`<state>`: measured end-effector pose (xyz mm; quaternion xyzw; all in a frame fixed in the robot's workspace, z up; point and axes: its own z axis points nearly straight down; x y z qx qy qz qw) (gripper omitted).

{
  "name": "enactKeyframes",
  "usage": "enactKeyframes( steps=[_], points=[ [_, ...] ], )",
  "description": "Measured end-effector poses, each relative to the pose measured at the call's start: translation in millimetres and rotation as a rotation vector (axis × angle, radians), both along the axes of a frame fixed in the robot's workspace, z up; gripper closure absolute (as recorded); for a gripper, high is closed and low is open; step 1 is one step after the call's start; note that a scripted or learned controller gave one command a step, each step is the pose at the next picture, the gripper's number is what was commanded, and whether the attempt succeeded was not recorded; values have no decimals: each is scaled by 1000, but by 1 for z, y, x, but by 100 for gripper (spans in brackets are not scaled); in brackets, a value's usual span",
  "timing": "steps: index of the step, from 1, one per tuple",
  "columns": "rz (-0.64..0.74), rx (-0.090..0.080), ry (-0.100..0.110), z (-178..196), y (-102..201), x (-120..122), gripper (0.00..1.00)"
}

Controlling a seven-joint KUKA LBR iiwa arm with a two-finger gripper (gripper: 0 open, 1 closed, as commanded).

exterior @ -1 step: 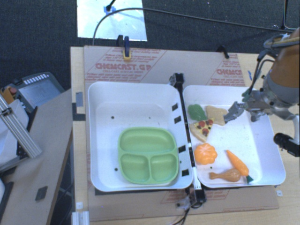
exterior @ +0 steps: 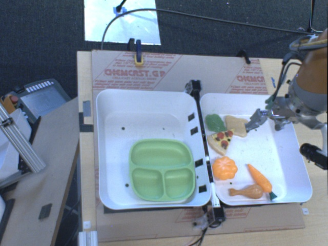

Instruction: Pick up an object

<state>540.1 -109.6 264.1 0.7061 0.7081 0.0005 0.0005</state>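
Two shallow white bins sit side by side on a cardboard-covered bench. The left bin (exterior: 110,111) carries a green divided tray (exterior: 162,169) with three compartments, lying flat toward the bin's near side. The right bin (exterior: 292,158) carries the toy food. A green leafy piece (exterior: 216,122) lies near the bin's far-left corner, with a tan, bread-like piece (exterior: 236,124) just beside it on the right. A pizza slice (exterior: 221,141) with red toppings lies below those two, touching or nearly touching the tan piece. Nearer the front, an orange pumpkin-like toy (exterior: 224,168) rests against the divider side, a carrot (exterior: 260,178) lies at a slant to its right, and a brown chicken drumstick (exterior: 246,191) lies along the front wall, its thick end close to the carrot's tip. The arm (exterior: 312,76) reaches in from the right, its orange band above the wrist. The gripper (exterior: 254,121) hangs over the far part of the right bin, its tip just beside the right edge of the tan piece. Whether it is released or clenched cannot be told at this angle, and nothing can be seen held in it. All the toys lie on the bin floor.
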Motion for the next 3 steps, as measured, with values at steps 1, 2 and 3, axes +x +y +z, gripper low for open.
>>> enactKeyframes(
  steps=[1, 2, 3],
  points=[
    [-1, 1, 4, -59, 8, 3, 0],
    [-2, 1, 4, -113, 9, 13, 0],
    [-2, 2, 4, -173, 13, 7, 0]
  ],
)
